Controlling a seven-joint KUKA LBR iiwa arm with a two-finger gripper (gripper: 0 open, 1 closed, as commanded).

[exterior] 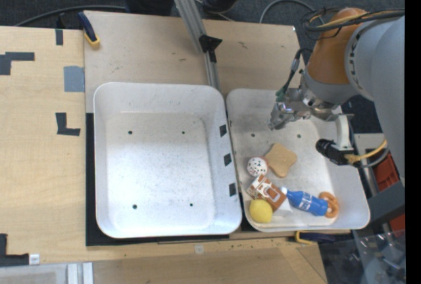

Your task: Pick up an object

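The right bin (pixel 247 108) holds several small items near its front. A tan slice of toy bread (pixel 281 159) lies in the middle, with a white spotted ball (pixel 257 165) to its left. Below them sit a red-and-white carton (pixel 267 192), a yellow lemon (pixel 260 211), a blue bottle (pixel 306 202) and an orange ring (pixel 328 203). My gripper (pixel 279 117) hangs over the bin's back part, above and apart from the bread. Nothing shows between its fingers.
The left bin (pixel 105 144) lies beside the right one. A slanted metal pole (pixel 187 3) with a black clamp crosses the bench behind the bins. A black cable fitting (pixel 330 151) hangs by the right bin's right wall.
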